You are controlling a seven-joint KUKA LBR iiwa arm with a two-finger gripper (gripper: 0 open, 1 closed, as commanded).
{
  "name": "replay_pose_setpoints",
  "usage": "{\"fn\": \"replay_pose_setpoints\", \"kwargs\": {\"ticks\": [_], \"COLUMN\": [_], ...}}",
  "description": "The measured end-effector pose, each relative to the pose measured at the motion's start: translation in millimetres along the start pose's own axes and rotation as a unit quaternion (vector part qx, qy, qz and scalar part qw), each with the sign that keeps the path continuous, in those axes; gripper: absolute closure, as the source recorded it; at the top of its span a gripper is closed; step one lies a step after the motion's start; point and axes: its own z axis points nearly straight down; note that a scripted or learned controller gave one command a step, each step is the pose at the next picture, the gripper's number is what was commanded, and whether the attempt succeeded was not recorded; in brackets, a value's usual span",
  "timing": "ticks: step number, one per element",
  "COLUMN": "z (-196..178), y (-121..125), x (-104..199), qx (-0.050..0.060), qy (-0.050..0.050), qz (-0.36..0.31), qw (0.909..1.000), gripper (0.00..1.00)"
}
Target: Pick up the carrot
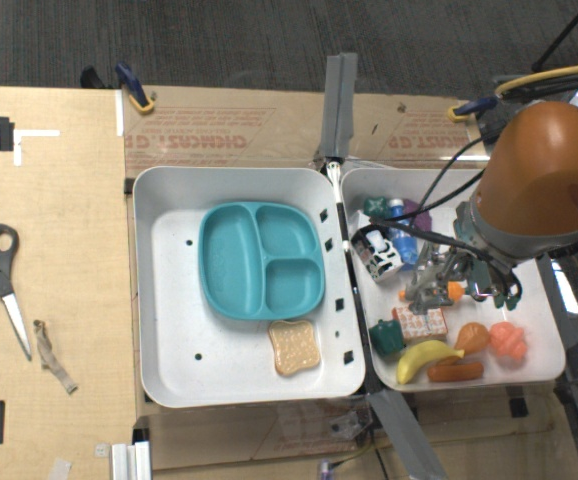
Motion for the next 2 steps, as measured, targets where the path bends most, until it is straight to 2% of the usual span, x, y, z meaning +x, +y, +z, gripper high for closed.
{"fn": "replay_pose_setpoints", "kwargs": {"ticks": [1, 2], "z": [-81.7, -70.8], "y": [-8.4, -107.7], "x": [-23.3, 25.4], "qx": [0.000, 0.000], "qy": [-0.001, 0.000], "qz": [0.026, 0.042], "qw": [0.9996, 0.9991], "gripper": [1.00, 1.00]}}
